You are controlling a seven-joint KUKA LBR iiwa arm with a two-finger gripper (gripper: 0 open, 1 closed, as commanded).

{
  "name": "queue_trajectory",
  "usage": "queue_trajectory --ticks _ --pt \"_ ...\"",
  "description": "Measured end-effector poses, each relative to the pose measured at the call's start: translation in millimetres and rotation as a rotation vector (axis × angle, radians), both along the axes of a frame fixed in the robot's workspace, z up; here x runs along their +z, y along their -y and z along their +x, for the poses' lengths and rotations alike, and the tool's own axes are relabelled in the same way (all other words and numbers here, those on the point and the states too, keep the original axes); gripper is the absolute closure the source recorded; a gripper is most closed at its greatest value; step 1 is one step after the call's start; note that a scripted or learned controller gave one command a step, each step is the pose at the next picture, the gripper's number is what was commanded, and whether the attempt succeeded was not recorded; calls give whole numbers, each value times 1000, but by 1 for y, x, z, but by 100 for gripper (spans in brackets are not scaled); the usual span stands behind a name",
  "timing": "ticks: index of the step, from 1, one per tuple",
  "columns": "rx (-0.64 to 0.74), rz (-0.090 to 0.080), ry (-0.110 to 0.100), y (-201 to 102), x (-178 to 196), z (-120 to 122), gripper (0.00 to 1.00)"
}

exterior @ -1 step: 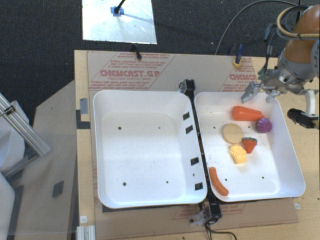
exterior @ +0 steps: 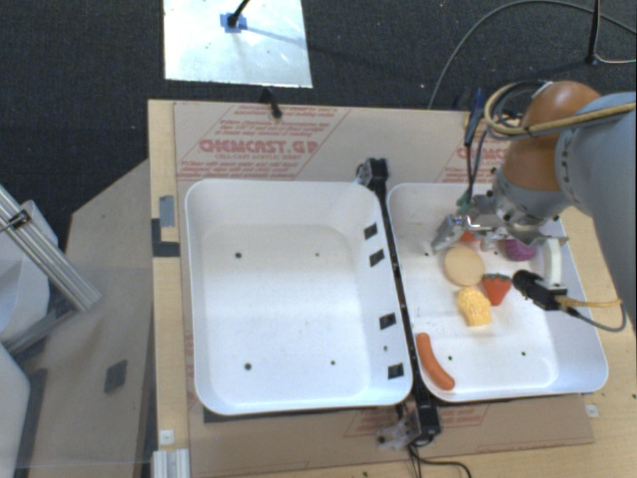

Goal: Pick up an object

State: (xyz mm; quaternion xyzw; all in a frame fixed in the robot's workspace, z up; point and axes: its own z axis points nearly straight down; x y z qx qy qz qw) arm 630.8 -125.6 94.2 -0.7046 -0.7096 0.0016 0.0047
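My gripper [exterior: 454, 233] hangs low over the back left part of the right bin [exterior: 577, 366], the arm reaching in from the right. Just in front of it lies a round beige disc [exterior: 463, 266], close under the gripper's tip. A red strawberry-like piece [exterior: 496, 289] and a yellow corn cob [exterior: 476, 308] lie a little nearer the front. A purple object [exterior: 518, 250] peeks out from under the wrist. An orange sausage [exterior: 434, 360] lies by the bin's front left wall.
The left bin [exterior: 199, 267] stands beside the right one, their walls meeting at a black-clipped divider [exterior: 388, 277]. A white stick [exterior: 553, 263] lies by the right bin's right side. A metal sheet [exterior: 237, 28] rests behind the bench.
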Motion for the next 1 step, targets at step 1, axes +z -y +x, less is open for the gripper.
queue_trajectory --ticks 1 --pt "0 -6 14 4 17 4 100"
